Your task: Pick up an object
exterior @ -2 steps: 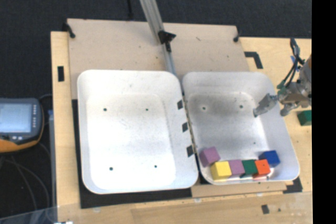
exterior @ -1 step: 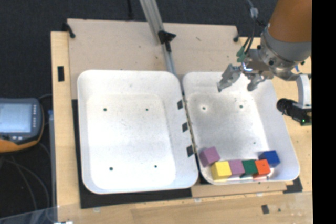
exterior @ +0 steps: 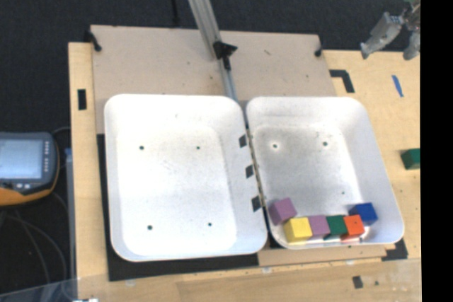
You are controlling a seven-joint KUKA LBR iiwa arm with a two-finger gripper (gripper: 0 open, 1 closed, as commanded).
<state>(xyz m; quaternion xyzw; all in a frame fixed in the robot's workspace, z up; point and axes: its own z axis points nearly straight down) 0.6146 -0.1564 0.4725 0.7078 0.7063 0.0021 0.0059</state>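
Note:
Several small blocks lie along the near edge of the right bin [exterior: 311, 109]: a purple block [exterior: 282, 209], a yellow block [exterior: 298, 228], a second purple block [exterior: 319, 225], a green block [exterior: 336, 225], an orange block [exterior: 353, 226] and a blue block [exterior: 363, 212]. They sit close together, some touching. My gripper [exterior: 391, 49] hangs at the far upper right, beyond the bench's back corner and well away from the bins. It is open, with nothing between its fingers.
The left bin [exterior: 177, 109] lies beside the right one. A slanted aluminium post [exterior: 202, 3] rises behind the gap between the bins. A green object [exterior: 411, 158] sits on the bench at the right. A grey-and-orange device [exterior: 25, 165] rests at the far left.

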